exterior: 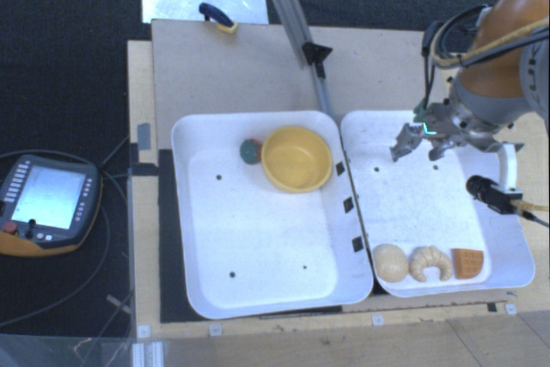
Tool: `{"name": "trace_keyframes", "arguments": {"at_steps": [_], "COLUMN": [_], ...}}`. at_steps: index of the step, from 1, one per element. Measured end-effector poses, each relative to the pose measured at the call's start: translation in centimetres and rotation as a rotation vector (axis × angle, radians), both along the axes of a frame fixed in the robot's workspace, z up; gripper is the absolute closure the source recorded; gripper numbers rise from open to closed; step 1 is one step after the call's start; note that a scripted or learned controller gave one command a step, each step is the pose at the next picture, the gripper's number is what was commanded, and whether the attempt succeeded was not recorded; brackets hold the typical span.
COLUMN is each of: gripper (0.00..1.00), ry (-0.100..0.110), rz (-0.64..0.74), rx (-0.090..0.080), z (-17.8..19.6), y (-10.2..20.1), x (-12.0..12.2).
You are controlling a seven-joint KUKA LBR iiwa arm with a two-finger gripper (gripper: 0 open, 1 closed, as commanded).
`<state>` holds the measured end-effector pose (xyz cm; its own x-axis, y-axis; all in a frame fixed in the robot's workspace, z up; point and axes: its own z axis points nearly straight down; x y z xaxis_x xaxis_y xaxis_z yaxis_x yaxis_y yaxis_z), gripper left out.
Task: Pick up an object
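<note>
1. Camera view: the grey arm with its orange band reaches in from the right, and its two-finger gripper (421, 149) hangs over the far part of the right-hand shallow white bin (412, 202). Its two dark fingers are spread apart with nothing between them.
2. Three items lie in a row along that bin's near edge, well apart from the gripper: a pale round bun-like object (390, 262) nearest the near left corner, a pale curled croissant-shaped object (430, 263) just beside it, and a small orange-brown block (467, 262) toward the near right corner.
3. In the left-hand shallow white bin (258, 271), a yellow round plastic bowl (296, 159) sits near the far right corner, with a small dark green round object (250, 151) touching its left side.
</note>
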<state>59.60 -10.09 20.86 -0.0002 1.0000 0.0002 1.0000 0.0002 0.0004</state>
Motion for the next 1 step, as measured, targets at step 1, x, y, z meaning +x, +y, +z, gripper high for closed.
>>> {"name": "trace_keyframes", "arguments": {"at_steps": [1], "gripper": [0.0], "ry": [0.0], "rz": [0.0], "rx": [0.0], "z": [0.0], "y": [0.0], "x": [0.0]}}
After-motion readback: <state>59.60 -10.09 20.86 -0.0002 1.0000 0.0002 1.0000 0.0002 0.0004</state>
